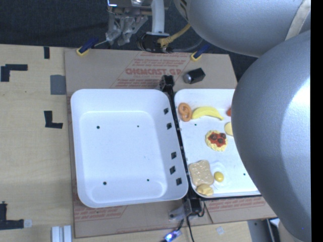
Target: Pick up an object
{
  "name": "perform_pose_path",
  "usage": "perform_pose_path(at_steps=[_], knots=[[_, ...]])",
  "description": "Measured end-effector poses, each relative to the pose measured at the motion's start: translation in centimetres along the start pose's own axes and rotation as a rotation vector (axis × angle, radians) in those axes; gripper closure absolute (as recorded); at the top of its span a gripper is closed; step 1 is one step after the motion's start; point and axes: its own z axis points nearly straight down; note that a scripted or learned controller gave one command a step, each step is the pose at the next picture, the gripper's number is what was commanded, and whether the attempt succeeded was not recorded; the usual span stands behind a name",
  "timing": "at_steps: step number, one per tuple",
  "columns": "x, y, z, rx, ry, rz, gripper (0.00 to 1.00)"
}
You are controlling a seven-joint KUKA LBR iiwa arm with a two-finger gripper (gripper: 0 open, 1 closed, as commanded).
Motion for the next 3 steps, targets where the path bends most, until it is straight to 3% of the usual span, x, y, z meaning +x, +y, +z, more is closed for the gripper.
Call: perform_pose_path(at_steps=[1, 2, 3], knots=[[-0.2, -0.5, 18.5, 0.028, -0.01, 0.002, 1.0], [0.0, 0.0, -5.5, -0.007, 0.002, -0.001, 1.0], [-0.1, -6.4, 6.4, 0.026, -0.008, 0.001, 1.0]])
